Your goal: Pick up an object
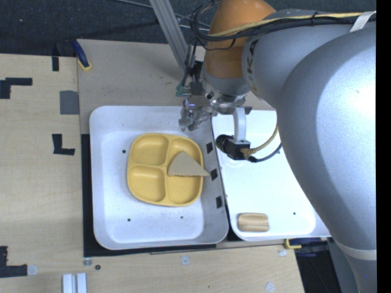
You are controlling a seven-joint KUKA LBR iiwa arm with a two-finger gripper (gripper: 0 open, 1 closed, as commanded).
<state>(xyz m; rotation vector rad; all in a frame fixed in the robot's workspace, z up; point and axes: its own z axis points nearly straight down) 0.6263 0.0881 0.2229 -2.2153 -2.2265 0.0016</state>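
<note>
The two-finger gripper [190, 122] is hanging over the far right corner of the left white bin [110, 224]; whether it is released or clenched I cannot tell. Just below it, a yellow plastic compartment plate [149, 176] is carrying a tan triangular wedge [185, 165]. Well below-right, a beige rounded block [253, 222] is lying in the right white bin [269, 188].

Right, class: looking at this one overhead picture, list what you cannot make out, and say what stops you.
- Gripper: small and blurred at the far rim of the left bin; its state is unreadable.
- Right bin: its far and right parts are covered by the arm.
- Yellow divided plate: one compartment is partly covered by the tan wedge.
- Tan block: too small to identify.
</note>
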